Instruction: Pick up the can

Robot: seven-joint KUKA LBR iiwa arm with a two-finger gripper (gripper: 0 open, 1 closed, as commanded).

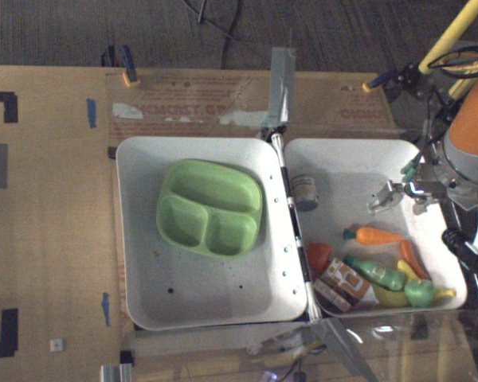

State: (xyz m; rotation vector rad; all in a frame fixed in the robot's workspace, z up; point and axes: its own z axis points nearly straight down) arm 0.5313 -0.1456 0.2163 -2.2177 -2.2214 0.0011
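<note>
A small grey can (pixel 304 191) lies against the left wall of the right bin (pixel 346 151), near the divider between the bins. My gripper (pixel 400 204) hangs over the right half of that bin, well to the right of the can and just above an orange carrot (pixel 378 235). Its fingers stand apart, open, with nothing between them. The grey arm with its orange band (pixel 472 126) comes in from the right edge.
Along the right bin's front lie a red piece (pixel 319 255), a brown box (pixel 346 283), a green bottle (pixel 376 272), a yellow banana (pixel 392 296) and a second carrot (pixel 414 259). A green divided plate (pixel 210 208) sits in the left bin (pixel 143 285).
</note>
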